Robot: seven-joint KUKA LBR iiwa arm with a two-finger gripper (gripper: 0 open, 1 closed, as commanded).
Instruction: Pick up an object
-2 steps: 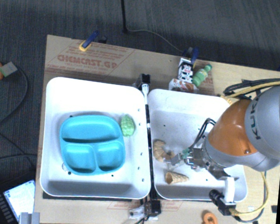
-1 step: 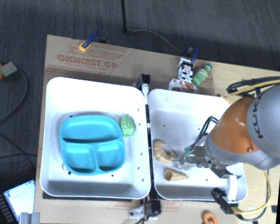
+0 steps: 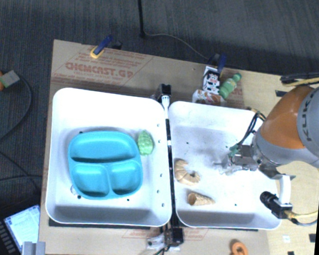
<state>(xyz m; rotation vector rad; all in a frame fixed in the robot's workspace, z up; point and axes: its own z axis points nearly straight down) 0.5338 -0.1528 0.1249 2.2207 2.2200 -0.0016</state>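
My gripper (image 3: 227, 164) hangs low over the right bin (image 3: 204, 131), near the bin's middle right, under the grey arm with the orange band. Its tips are small and blurred. Two tan croissant-like pieces (image 3: 184, 173) lie left of it, toward the bin's left wall, and a tan cone-shaped piece (image 3: 200, 199) lies near the front. None of them touches the gripper. In the left bin (image 3: 61, 142) a blue divided tray (image 3: 106, 164) sits with a green leafy lump (image 3: 145, 143) at its upper right corner.
Small toys (image 3: 216, 86) stand on the bench behind the right bin. An orange ring (image 3: 239, 253) lies on the bench in front of it. A black clamp (image 3: 164, 93) sits where the two bins meet at the back.
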